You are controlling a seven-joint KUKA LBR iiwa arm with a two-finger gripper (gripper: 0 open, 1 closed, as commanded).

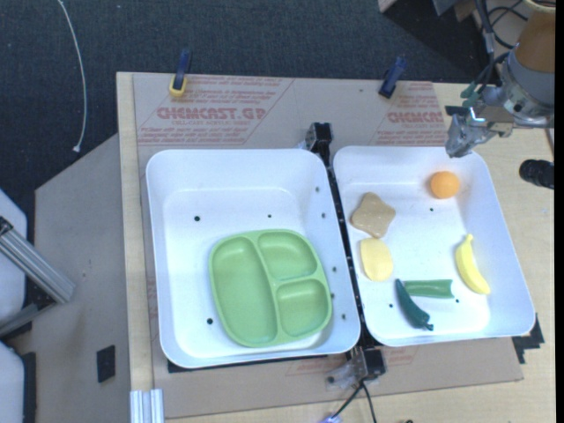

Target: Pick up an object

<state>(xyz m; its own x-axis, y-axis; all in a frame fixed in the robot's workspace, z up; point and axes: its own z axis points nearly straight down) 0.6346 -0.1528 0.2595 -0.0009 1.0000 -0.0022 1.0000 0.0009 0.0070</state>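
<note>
I can't tell how the jaws stand: the gripper (460, 139) hangs at the upper right of the frame, over the back rim of the right bin (507, 236), and from this angle its tips are a grey blur. Nothing shows between them, so I count the pick as not yet made.

Working from the bottom of the frame upward, the right bin holds a dark green pepper (411, 305) and a lighter green piece (429, 288), the two touching or overlapping. A try there could catch both or nudge one aside. Above them a banana (471, 267) lies close to the right wall; closing on it there risks a tip hitting the wall first. A pale yellow piece (376, 259) sits by the divider, just below a tan slab (373, 214), and both look flat and low, so I'd expect the tips to skate over them.

Farthest up is the orange (444, 184), the nearest thing to the gripper and my likely target. It looks round and smooth, and an off-centre close could squirt it sideways.

The left bin (167, 236) carries a green tray (269, 285), wide and shallow, a poor grasp from above.

The gripper is also near the bin's back rim, so a straight descent from here might land on the rim.
</note>
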